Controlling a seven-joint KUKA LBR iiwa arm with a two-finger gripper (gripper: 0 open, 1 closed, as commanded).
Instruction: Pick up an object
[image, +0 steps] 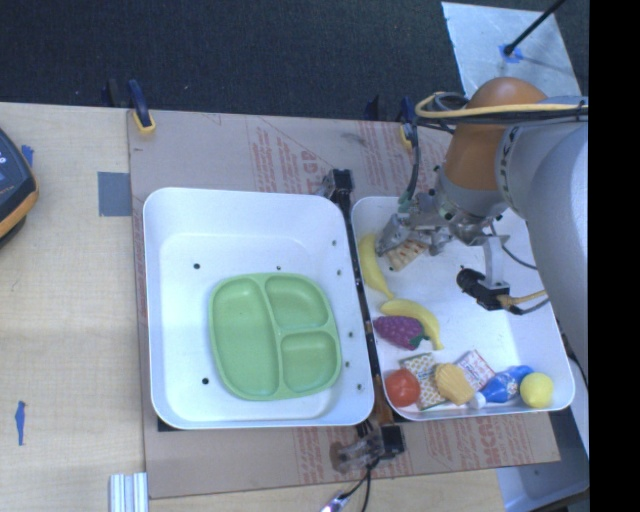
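Two bins sit side by side on the surface (70, 300). The left bin (170, 230) holds a divided plate (275, 335) lying flat near its middle. The right bin (545, 330) holds the other things: a banana (372, 268) lies along its left wall, a second banana (415, 317) lies just right of it, and a bunch of grapes (398, 330) touches that second one from the front. Along the front wall, left to right, lie a tomato (402, 387), a corn cob (452, 382), a packet (505, 384) and a lemon (537, 390). The end effector (408, 243) hangs over the bin's back left part.
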